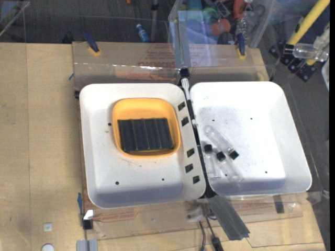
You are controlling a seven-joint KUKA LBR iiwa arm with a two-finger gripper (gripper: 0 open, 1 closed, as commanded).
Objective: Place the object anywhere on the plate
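An orange-yellow plate lies in the left white bin, a little back of its middle. A dark, ridged rectangular object lies flat on the plate and covers most of its floor. In the right white bin, a clear plastic piece with small black parts lies close to the left wall, toward the front.
The two bins meet at a ridge with black marks. Behind them stands a clear box of colourful toys. A yellow pole and dark gear sit at the far right. The wooden bench spreads out to the left.
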